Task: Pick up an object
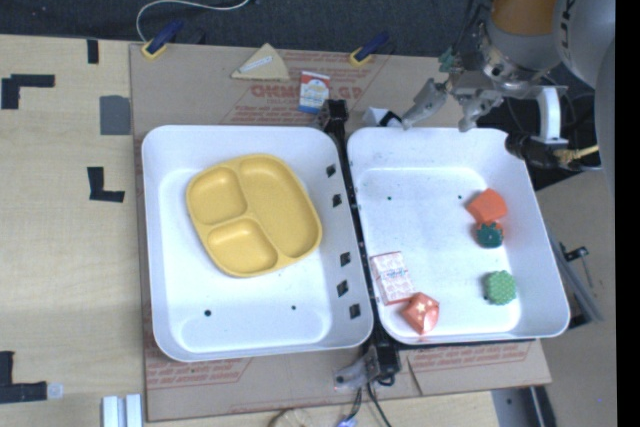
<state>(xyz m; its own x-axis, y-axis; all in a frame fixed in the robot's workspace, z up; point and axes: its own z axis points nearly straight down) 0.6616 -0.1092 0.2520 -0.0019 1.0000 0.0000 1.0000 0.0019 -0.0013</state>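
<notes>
The right bin (440, 165) holds an orange block (487, 206), a small teal piece (488, 236) just below it, a green bumpy ball (500, 287), a red-orange cube (421, 313) and a flat pink-and-white packet (391, 275). My gripper (446, 105) hangs above the far edge of the right bin, well clear of all of them. Its two fingers stand apart with nothing between them.
A yellow three-compartment plate (252, 213) lies in the left bin (170, 315). A small red-and-white box (314, 92) and a tan wedge (262, 63) rest on the cardboard behind the bins. Blue clamps (372, 46) hold the cardboard's far edge.
</notes>
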